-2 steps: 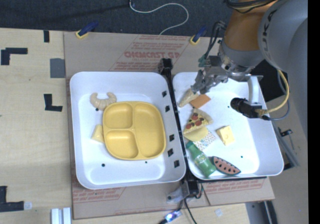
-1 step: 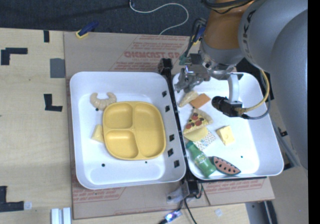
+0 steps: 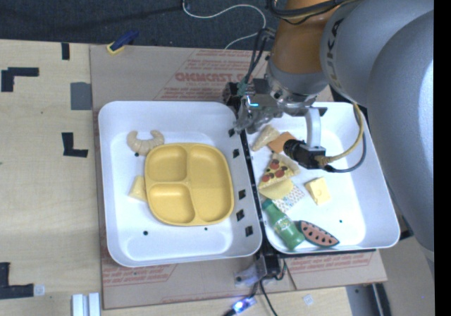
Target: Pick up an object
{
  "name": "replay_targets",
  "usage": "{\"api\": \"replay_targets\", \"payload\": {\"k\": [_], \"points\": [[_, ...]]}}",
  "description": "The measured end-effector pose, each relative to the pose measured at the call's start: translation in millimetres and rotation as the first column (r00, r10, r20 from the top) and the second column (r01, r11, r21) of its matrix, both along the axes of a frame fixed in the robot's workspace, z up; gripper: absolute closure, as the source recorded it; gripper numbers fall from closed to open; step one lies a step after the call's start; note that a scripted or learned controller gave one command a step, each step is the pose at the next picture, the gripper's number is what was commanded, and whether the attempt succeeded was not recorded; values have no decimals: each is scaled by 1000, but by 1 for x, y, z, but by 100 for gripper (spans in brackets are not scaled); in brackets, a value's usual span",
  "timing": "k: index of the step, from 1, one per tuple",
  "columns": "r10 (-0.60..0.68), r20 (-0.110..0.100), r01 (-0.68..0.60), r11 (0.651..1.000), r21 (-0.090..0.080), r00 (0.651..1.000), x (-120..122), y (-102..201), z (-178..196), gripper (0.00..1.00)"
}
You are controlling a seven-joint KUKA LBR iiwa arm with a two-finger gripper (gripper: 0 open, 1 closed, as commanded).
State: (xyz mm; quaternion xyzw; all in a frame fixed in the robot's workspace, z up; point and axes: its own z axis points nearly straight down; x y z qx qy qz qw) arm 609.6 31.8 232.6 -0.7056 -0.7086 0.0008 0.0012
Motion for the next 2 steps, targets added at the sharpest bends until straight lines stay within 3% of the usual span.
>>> {"api": "replay_targets", "payload": {"k": [1,2], "points": [[-2,-1,2,1000,-2,1000,-10,9,-7,100],[-4,0,4,1000,-3,1000,-6,-5,-16,100]]}}
